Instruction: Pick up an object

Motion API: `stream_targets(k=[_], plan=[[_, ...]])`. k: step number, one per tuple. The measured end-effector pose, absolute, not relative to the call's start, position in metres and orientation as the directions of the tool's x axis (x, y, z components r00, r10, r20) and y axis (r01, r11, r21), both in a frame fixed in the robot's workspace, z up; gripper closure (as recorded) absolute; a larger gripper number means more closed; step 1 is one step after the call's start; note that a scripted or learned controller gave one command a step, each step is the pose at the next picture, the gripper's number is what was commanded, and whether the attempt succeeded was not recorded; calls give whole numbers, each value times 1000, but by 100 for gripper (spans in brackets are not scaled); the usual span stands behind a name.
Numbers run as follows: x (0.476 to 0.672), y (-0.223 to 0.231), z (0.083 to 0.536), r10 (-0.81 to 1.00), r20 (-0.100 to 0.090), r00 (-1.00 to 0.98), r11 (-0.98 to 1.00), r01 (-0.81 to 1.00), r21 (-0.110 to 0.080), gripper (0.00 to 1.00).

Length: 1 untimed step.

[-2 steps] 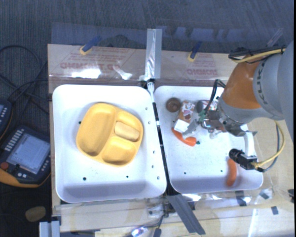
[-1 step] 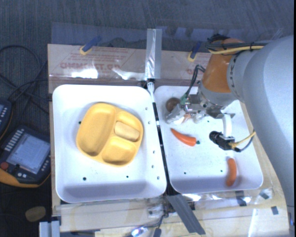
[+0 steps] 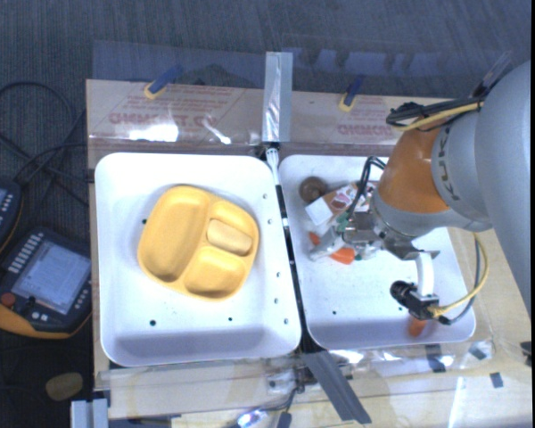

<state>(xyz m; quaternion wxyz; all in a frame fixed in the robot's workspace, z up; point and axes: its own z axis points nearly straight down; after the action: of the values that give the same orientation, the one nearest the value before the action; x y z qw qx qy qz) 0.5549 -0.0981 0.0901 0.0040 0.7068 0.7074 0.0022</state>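
The gripper [image 3: 346,235] is hovering low in the right bin [image 3: 374,324], its jaws' state unclear, over the small clutter [image 3: 325,210] lying just left of the orange wrist band [image 3: 408,181].

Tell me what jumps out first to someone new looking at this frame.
The big yellow divided tray dominates the left bin, lying alone near its middle. Next is the grey arm with its orange band, reaching in from the right and low over a small pile of objects at the upper left of the right bin, among them a brown round item and orange pieces.
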Motion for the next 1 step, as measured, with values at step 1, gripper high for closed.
stream_targets(k=[1], plan=[[556,-97,100,1000,-1,-1,1,1000,11,100]])
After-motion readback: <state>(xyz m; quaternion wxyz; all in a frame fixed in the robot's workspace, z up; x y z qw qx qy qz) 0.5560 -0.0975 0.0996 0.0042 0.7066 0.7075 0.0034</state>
